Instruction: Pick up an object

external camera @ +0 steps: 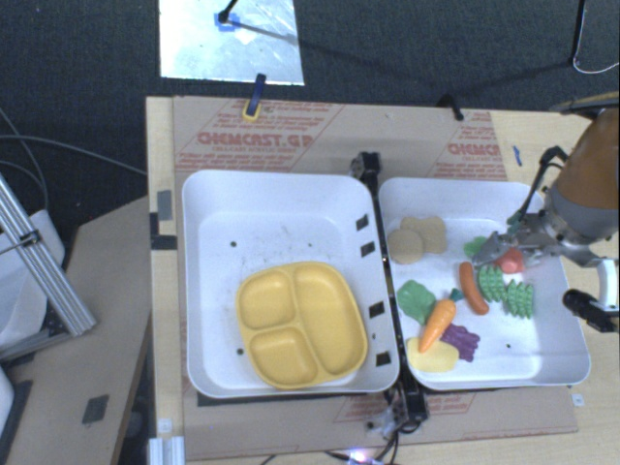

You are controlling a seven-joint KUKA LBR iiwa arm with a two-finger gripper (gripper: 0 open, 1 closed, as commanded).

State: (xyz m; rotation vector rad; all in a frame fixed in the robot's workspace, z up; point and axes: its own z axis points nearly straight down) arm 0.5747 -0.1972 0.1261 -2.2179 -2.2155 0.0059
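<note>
The right bin (542, 361) holds several toy foods. A red piece (511, 261) lies near the bin's right side, directly under my gripper (508, 247), which is low over it. Whether the red piece is gripped is unclear. Just beside it are an orange sausage (474, 288) and two green ridged pieces (492, 282) (521, 299). Further left lie beige round pieces (417, 238), a green leaf (415, 298), a carrot (438, 324), purple grapes (464, 341) and a yellow piece (432, 357).
The left bin (208, 211) holds a yellow divided plate (302, 324). A black divider (380, 260) with clips runs between the bins. My arm (593, 177) comes in over the right bin's right wall. A cable hangs beside the wrist.
</note>
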